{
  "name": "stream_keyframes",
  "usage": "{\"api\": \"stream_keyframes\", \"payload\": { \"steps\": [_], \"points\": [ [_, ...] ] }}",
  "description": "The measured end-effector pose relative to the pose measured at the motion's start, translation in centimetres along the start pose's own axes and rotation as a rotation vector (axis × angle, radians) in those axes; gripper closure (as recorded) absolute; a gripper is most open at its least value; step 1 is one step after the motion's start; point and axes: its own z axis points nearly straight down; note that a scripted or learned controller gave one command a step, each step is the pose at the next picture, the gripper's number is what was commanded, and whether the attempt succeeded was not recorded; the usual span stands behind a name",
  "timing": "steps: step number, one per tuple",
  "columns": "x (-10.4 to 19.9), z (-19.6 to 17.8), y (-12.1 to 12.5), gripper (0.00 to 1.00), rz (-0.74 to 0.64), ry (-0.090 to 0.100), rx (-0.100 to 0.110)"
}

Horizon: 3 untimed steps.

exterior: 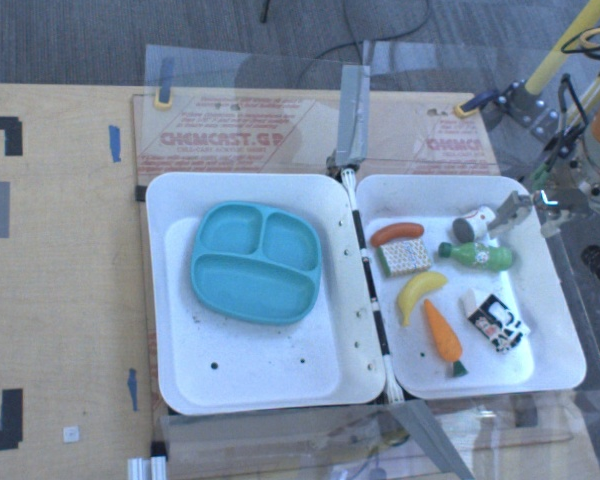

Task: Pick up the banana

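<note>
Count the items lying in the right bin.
6: hot dog, checkered block, green bottle, banana, carrot, black-and-white box. The arm may hide more.

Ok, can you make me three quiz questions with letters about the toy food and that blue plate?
1. Where does the yellow curved toy banana lie?
A. right white bin
B. left white bin
C. on the floor

2. What colour is the divided plastic plate?
A. red
B. blue
C. green

3. What is touching the banana?
A. the tool
B. the plate
C. neither

Answers: 1 A, it sits among the toys in the right bin. 2 B, it is light blue. 3 C, the tool is up beside the green toy bottle.
</note>
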Motion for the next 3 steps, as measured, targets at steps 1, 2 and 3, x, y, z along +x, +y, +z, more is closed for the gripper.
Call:
{"api": "stream_keyframes", "payload": {
  "steps": [1,2,3],
  "points": [
    [4.5,13.0,1.6,0.0,0.024,-0.005,-0.02],
    [7.1,13.6,-0.4,0.0,0.237,-0.004,-0.032],
    [8.2,13.6,-2.1,0.0,0.354,0.0,-0.034]
  ]
}}
